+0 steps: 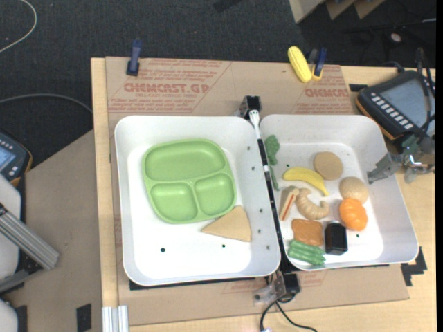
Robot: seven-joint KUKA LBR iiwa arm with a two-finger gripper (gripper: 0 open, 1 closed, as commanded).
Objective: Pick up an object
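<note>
Red "CHEMCAST" print crosses the brown board [173, 81] on the desk, and the right bin [396, 221] crowds a banana [306, 178], an orange [354, 214] and other toy foods leftward, leaving bare room near its right rim, where the gripper [400, 164] sits, open or closed I cannot tell.

gripper [393, 166] at right edge
</note>
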